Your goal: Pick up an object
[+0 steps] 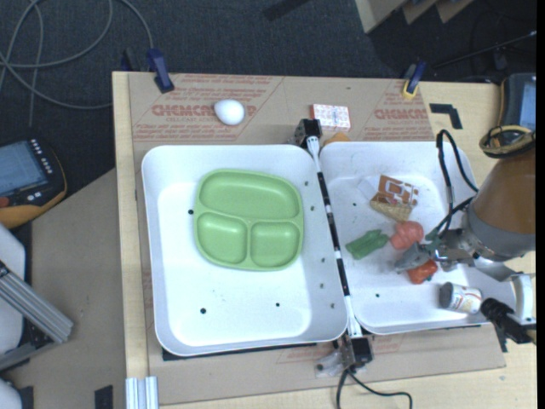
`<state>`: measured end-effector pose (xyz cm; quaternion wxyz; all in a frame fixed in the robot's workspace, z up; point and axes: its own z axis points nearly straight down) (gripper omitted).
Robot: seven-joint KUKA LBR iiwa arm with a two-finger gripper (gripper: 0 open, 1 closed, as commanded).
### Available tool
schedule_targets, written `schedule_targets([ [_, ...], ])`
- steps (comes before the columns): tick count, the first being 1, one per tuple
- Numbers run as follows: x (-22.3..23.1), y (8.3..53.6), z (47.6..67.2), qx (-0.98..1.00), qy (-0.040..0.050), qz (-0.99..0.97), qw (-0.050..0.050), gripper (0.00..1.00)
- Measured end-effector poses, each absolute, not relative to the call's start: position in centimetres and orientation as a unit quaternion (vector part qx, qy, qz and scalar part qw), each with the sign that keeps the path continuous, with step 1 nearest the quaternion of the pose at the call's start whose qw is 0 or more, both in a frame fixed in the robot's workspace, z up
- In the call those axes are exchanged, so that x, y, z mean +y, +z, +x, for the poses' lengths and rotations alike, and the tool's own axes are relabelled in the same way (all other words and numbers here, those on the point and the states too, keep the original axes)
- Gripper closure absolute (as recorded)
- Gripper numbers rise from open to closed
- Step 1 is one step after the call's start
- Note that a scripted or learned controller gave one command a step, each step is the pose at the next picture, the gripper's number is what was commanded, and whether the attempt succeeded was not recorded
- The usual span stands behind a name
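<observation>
Your left bin (170, 254) carries a green divided plate (249, 220). In the right bin (375, 318), a green piece (366, 244) lies at nine o'clock of the end effector (417, 258), which sits low among red pieces (407, 235). Whether it grips anything you cannot tell; nothing looks lifted, so the pick seems unfinished.
</observation>
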<state>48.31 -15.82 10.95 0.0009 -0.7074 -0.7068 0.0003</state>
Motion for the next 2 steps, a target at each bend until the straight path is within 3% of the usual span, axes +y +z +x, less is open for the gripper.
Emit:
schedule_targets([
  [1,-15.8,11.9,48.4,-0.707,-0.0001,-0.708,-0.001,1.00],
  [2,-6.3,18.5,50.6,-0.708,-0.0005,-0.706,0.000,1.00],
])
